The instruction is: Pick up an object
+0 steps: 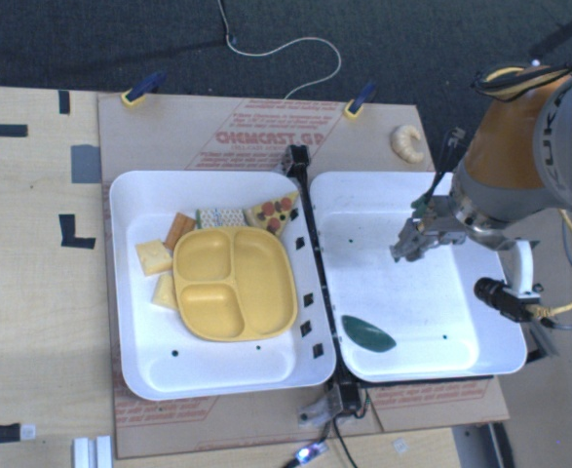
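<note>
Hovering over the right bin (pixel 461 291), my gripper (pixel 409 247) hangs above bare white floor; whether my fingers are spread or closed, I cannot tell. Below and left of me lies a dark green leaf-shaped piece (pixel 367 334), long axis slanting toward the bin's lower right corner. Further left, past the divider, a yellow sectioned plate (pixel 235 283) half covers crackers (pixel 155 257).
</note>
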{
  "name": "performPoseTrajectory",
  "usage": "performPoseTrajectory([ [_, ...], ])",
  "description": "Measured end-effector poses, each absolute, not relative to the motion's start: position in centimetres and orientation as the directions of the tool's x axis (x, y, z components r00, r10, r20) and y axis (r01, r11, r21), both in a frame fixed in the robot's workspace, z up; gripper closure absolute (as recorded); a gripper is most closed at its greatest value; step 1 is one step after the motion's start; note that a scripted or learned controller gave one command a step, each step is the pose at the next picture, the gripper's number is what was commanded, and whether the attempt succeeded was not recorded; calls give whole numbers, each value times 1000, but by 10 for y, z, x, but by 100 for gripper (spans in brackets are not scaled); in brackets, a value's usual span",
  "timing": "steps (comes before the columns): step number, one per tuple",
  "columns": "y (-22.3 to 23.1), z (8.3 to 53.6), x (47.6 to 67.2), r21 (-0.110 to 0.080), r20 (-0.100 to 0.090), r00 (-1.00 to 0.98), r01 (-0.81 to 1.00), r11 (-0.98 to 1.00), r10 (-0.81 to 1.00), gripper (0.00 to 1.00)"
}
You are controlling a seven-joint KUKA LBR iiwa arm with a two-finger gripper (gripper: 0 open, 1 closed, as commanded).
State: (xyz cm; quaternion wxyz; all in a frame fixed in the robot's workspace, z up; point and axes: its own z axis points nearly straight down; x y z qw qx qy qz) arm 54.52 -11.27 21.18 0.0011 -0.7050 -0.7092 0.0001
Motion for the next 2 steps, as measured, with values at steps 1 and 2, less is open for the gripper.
performPoseTrajectory([
  [1,-64,229,564,1,1,-7,1000,7,1000,100],
  [2,-32,218,585,-1,-1,-4,1000,4,1000,100],
])
